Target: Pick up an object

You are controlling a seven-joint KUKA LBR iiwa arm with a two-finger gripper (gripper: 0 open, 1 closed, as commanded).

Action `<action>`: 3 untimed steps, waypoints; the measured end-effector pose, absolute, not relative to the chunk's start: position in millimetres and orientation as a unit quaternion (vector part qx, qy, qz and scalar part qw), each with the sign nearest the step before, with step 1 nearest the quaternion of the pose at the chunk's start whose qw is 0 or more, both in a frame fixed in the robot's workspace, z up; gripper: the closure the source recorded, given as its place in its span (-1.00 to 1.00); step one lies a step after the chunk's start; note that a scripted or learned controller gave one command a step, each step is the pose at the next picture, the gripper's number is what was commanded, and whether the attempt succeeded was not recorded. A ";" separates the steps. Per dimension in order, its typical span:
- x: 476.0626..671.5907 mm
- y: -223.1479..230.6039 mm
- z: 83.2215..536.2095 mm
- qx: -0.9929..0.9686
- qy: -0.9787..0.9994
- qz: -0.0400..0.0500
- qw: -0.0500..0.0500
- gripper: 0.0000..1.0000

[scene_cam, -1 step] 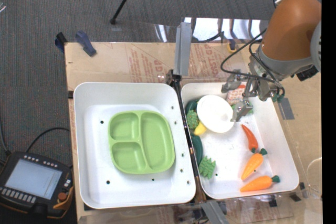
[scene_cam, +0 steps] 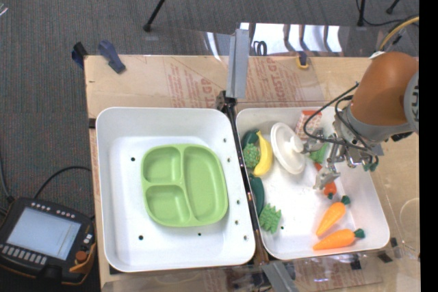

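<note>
You are looking down on a plywood bench (scene_cam: 157, 82) carrying two shallow white bins side by side. The left white bin (scene_cam: 116, 140) holds a light green plastic tray with three compartments (scene_cam: 184, 184), lying flat near its middle. The right white bin (scene_cam: 373, 208) holds the toys you can choose from: a yellow plastic banana (scene_cam: 264, 155) lies against a small green broccoli piece (scene_cam: 251, 156) near the bin's left wall, with a dark green cucumber-like piece (scene_cam: 257, 193) just below them and a spiky green leafy piece (scene_cam: 269, 218) nearer the front. A round white plastic lid or dish (scene_cam: 285, 146) sits tilted beside the banana. Two orange plastic carrots with green tops lie toward the front right corner, the upper carrot (scene_cam: 331, 217) slanted and the lower carrot (scene_cam: 336, 239) almost level, close together. The arm's grey wrist with its orange band (scene_cam: 384, 89) comes in from the right, and the two-finger gripper (scene_cam: 328, 178) points down into the right bin, just above a small orange-red piece (scene_cam: 330, 189) and right of the white lid. You cannot tell from here whether it is grasping anything.
</note>
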State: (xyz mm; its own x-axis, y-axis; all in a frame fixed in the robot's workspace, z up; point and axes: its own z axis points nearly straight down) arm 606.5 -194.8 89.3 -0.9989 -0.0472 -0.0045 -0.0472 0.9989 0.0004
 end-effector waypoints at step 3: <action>648.7 -146.6 221.7 -0.002 1.000 0.000 0.006 1.00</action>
